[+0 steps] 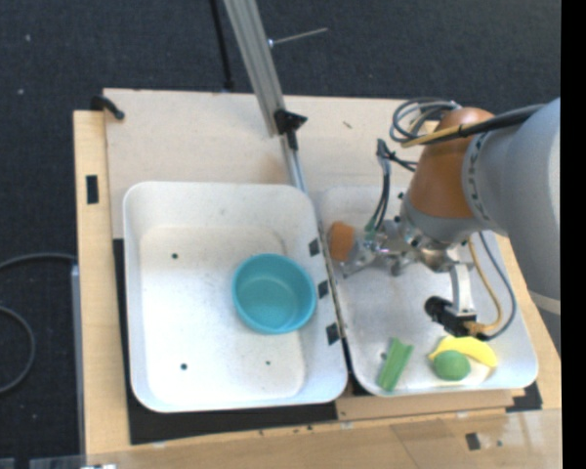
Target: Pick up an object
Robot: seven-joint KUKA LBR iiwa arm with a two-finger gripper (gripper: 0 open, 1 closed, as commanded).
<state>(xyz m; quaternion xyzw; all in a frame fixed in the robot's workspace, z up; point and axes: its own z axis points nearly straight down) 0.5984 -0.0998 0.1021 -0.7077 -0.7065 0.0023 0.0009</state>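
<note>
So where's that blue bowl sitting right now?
The blue bowl sits in the left bin, toward its right side, near the divider beside the right bin.

This is a robotics lab or test cell, not a home or shop. A plain wooden bench (186, 135) stands on dark carpet-like floor (98, 27) and bears two shallow white bins (156, 213) set side by side, with an aluminium rail (254, 47) rising from the bench toward the top centre of the frame. At the right a grey industrial arm (508, 184) with an orange band and loose cables reaches over the right bin, and black cables (10, 301) lie on the floor at the left edge.
</note>
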